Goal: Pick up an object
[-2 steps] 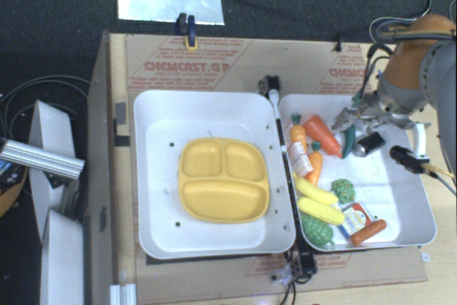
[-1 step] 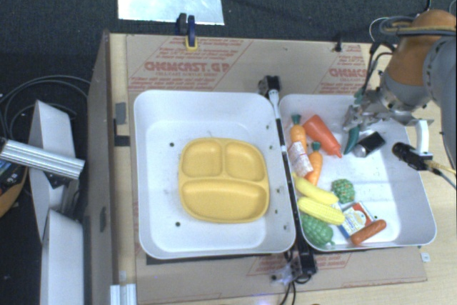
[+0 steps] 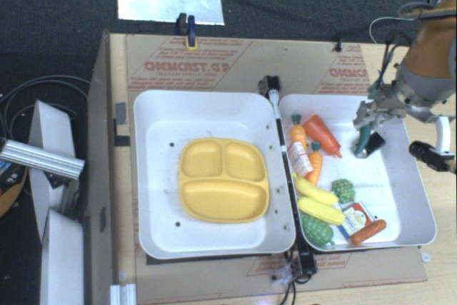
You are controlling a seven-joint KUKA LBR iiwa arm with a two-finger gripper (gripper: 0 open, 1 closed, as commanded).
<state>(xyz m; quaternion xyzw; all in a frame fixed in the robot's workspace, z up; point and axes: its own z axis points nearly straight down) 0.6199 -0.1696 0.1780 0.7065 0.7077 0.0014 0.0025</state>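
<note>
My gripper (image 3: 365, 141) hangs low over the upper right part of the right bin (image 3: 407, 189), just above its bare floor. Nothing can be seen in its grip. Toy foods lie to its left and below it: a red-orange pepper (image 3: 323, 134), a small orange carrot (image 3: 298, 135), a labelled white packet (image 3: 299, 158), another carrot (image 3: 315, 167), a green broccoli (image 3: 343, 190), a yellow banana (image 3: 314, 190), a corn cob (image 3: 321, 211), a green pickle (image 3: 316, 230), a small printed carton (image 3: 353, 216) and a red sausage (image 3: 369, 231).
The left bin (image 3: 153, 153) holds a yellow divided plate (image 3: 223, 179). A black clamp (image 3: 270, 86) sits at the top of the wall between the two bins. Bare white floor lies in the right bin around the gripper.
</note>
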